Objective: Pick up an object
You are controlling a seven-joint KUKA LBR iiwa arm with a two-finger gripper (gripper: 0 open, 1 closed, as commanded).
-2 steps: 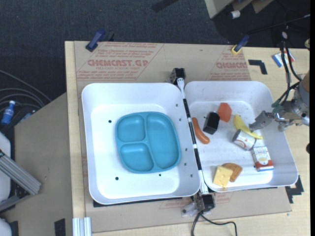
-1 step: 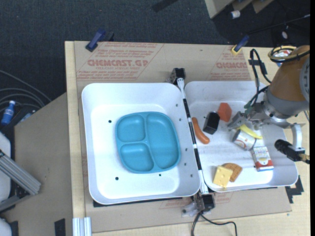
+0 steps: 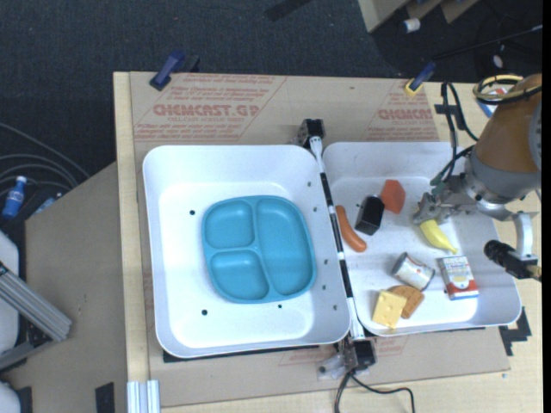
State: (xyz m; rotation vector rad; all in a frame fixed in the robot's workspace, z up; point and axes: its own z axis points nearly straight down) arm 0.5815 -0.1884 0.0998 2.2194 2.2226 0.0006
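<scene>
My gripper (image 3: pixel 436 210) hangs low over the right bin (image 3: pixel 430 163), just above a yellow banana (image 3: pixel 437 234) that lies beneath its tip. Left of it lie a red-orange piece (image 3: pixel 393 194), a black block (image 3: pixel 369 215) and an orange hot dog (image 3: pixel 349 230). Toward the bin's front sit a silver can (image 3: pixel 413 271), a small red and white carton (image 3: pixel 458 277) and a yellow cheese wedge (image 3: pixel 389 307) with a brown cracker (image 3: pixel 410 299). Nothing shows between the fingers.
The left bin (image 3: pixel 172 231) holds a blue divided plate (image 3: pixel 258 248). The arm's orange band (image 3: pixel 510 136) and grey wrist (image 3: pixel 504 188) reach over the right bin's far right side. Black clamps (image 3: pixel 312 131) sit at the seam between the bins.
</scene>
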